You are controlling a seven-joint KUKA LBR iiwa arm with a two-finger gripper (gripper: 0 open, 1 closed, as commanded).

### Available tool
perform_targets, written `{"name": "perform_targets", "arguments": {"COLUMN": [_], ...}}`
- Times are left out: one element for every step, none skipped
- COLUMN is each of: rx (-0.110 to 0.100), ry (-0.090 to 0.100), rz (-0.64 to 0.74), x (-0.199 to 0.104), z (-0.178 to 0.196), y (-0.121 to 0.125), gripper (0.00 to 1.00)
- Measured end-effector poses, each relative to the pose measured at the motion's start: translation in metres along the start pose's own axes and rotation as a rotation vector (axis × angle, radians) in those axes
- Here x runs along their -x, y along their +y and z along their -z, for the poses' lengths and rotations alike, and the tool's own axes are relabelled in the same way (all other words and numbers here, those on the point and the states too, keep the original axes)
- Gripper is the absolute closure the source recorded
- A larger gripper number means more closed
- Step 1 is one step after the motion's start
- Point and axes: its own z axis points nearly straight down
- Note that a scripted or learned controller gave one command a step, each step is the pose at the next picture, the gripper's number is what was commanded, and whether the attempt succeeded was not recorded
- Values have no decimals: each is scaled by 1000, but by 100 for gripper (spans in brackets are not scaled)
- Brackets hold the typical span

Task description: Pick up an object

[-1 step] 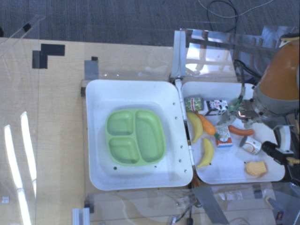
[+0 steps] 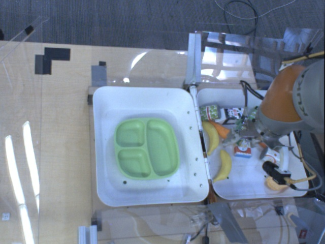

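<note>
yellow curved banana [image 2: 222,165] in right bin [image 2: 244,192], fingers [image 2: 242,132] above, grip state unclear

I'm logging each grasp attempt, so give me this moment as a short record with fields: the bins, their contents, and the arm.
left bin: holds a green divided tray
right bin: two bananas, an orange piece, a small carton, a green-labelled item
arm: reaches in over the right bin
gripper: low among the items, finger state unclear
grasp: none visible
</note>
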Motion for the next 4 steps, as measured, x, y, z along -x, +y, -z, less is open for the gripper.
{"name": "perform_targets", "arguments": {"rx": [5, -76, -87, -87], "ry": [0, 6, 2, 5], "rz": [44, 133, 137, 138], "x": [0, -3, 0, -2], "z": [-3, -6, 2, 2], "y": [51, 86, 83, 84], "gripper": [0, 0, 100, 0]}}
